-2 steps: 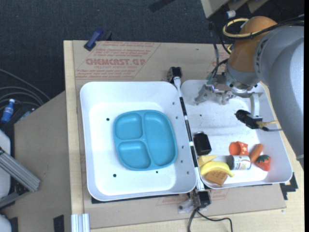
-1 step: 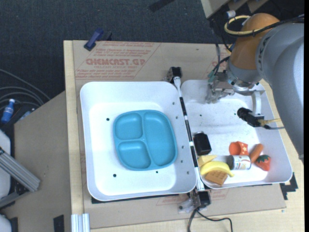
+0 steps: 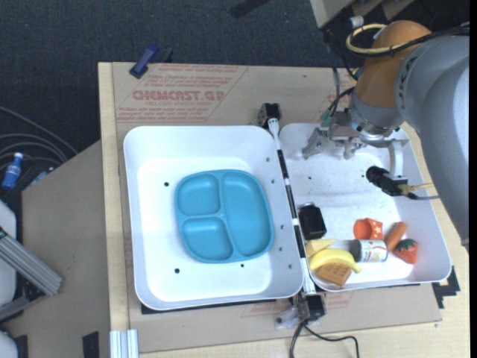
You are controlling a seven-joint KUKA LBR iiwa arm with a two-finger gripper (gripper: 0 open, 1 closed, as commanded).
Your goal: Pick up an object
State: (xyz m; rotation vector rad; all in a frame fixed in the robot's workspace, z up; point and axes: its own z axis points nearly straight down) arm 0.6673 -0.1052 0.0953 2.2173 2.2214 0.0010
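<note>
Yellow banana [image 3: 333, 260], curved, bin corner

Dark grey carpet floor [image 3: 112, 21] around the bench; brown cardboard sheet [image 3: 186, 88] with red print covers the pale wooden benchtop [image 3: 89, 200]; black cables [image 3: 30, 136] loop at left; aluminium rail [image 3: 30, 263] lower left; even indoor light.

Bins [image 3: 149, 274] white. Divided plate [image 3: 223, 215] light blue. Banana [image 3: 333, 259] yellow, carrot [image 3: 396, 233] orange, black block [image 3: 311, 219]. Arm [image 3: 440, 110] grey with orange band [image 3: 387, 66]. Worktop [image 3: 186, 92] tan, red lettering.
</note>
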